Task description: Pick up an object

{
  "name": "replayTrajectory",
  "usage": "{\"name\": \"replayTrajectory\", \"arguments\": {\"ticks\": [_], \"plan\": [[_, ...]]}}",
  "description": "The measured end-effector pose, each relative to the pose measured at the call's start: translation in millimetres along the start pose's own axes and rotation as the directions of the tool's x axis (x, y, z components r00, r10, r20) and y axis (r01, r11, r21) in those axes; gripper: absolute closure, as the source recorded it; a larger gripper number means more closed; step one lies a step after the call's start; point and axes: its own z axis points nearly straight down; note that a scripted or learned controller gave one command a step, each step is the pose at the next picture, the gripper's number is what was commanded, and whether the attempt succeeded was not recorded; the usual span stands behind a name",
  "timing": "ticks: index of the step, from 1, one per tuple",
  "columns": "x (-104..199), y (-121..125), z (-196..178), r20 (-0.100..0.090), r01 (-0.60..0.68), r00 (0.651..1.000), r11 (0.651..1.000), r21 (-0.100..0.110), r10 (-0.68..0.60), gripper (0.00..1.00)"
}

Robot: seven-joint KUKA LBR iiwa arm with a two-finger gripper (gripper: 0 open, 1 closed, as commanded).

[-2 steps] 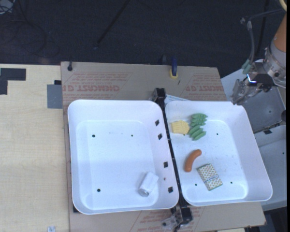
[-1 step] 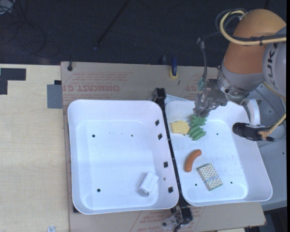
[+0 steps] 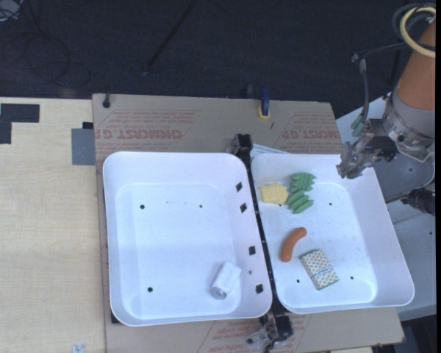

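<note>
Failing to tell the fingers apart from together: too small and dark against the rim. Hanging at the far right corner of the right bin (image 3: 397,271), the gripper (image 3: 347,170) pointing down and leftward over the rim, carrying nothing visible beneath it. Reaching in from the right behind it, the grey arm (image 3: 415,116) with its orange band, cables looping around it.

Lying in the right bin, all the candidate objects but one, none touching the gripper. Sitting near the far left corner, close to the left edge, a yellow corn piece (image 3: 274,193). Resting just beside it, toward the middle of the far edge, a bunch of green pea pods (image 3: 301,192). Lying near the bin's middle, slanting from near left to far right, an orange-red sausage (image 3: 293,244). Sitting just beside the sausage's lower end, toward the near edge, a small patterned packet (image 3: 318,268), turned at a tilt.

Lying in the left bin (image 3: 125,197), near its near right corner, a white cylinder (image 3: 225,279) on its side, well apart from the gripper.

Standing side by side on a cardboard sheet (image 3: 169,123) with red print, both bins, black clips (image 3: 243,207) running along the seam between them. Gripping the sheet's far edge, a blue and yellow clamp (image 3: 264,103). Showing along the left edge, the pale wooden bench (image 3: 37,234).
</note>
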Motion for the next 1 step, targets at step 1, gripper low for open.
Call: {"name": "replayTrajectory", "arguments": {"ticks": [1], "plan": [[-81.9,-104.6,27.8,-0.001,-0.008,1.0,1.0,0.01,0.008,1.0]]}}
